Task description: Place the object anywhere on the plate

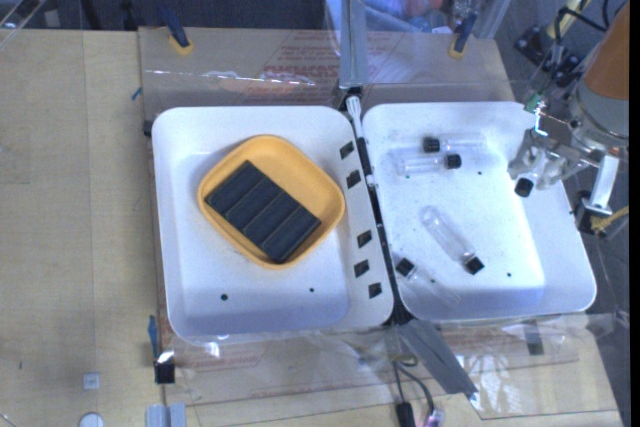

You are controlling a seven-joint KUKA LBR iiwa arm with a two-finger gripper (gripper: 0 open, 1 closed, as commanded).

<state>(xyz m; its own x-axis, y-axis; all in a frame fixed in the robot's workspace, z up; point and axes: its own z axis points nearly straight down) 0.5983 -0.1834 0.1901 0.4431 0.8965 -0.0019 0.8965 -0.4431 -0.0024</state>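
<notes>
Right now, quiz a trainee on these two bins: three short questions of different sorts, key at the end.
1. True or false: the yellow plate sits in the left bin.
2. Multiple choice: the clear vials with black caps lie in A) the left bin, B) the right bin, C) the bench outside both bins.
3. Fill in: the dark ridged slab lies on the ____.

Key: 1 true; 2 B; 3 plate.
</notes>
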